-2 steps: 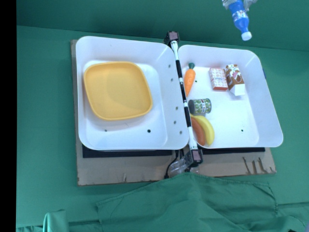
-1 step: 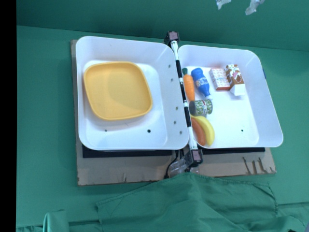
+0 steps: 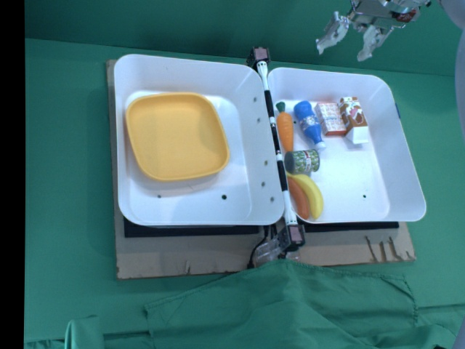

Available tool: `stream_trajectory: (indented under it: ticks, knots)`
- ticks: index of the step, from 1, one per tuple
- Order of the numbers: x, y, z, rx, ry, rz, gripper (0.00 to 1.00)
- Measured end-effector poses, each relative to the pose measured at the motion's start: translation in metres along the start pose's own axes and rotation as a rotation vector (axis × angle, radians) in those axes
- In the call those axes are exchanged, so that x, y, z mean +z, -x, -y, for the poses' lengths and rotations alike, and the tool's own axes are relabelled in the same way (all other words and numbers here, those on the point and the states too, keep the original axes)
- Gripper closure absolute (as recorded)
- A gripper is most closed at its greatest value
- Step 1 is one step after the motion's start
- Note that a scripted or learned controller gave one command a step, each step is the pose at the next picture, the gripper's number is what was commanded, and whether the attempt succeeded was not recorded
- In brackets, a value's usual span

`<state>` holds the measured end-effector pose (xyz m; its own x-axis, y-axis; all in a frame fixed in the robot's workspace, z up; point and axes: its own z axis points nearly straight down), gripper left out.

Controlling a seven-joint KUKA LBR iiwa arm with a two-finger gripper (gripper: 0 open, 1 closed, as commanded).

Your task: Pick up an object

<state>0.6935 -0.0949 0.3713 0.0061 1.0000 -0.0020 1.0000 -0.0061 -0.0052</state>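
Note:
My gripper (image 3: 349, 43) hangs high above the far edge of the right bin (image 3: 392, 173), its two fingers spread open with nothing between them. Below it in that bin lie a carrot (image 3: 285, 128), a blue bottle (image 3: 309, 123), a small red-and-white box (image 3: 331, 118), a little carton (image 3: 352, 119), a green can (image 3: 302, 161) on its side and a yellow banana (image 3: 311, 193) beside an orange piece (image 3: 298, 198). All of them sit along the bin's left and far parts, well apart from the gripper.
The left bin (image 3: 247, 187) holds a yellow square plate (image 3: 176, 135). A divider rail (image 3: 275, 147) with clamps runs between the bins. Both bins rest on cardboard (image 3: 182, 260) over green cloth; a bunched green cloth (image 3: 290, 304) lies in front.

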Motion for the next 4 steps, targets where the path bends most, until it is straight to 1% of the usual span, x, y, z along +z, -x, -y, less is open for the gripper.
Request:
stream_trajectory:
  ticks: [1,2,3,4]
  knots:
    - [0.082,0.049,0.036,0.003,-0.001,0.000,0.00]
    - [0.179,0.032,0.024,-0.004,0.010,0.003,0.00]
    - [0.157,0.034,0.020,0.000,0.028,0.006,1.00]
    - [0.167,0.052,0.026,-0.003,0.030,0.008,1.00]
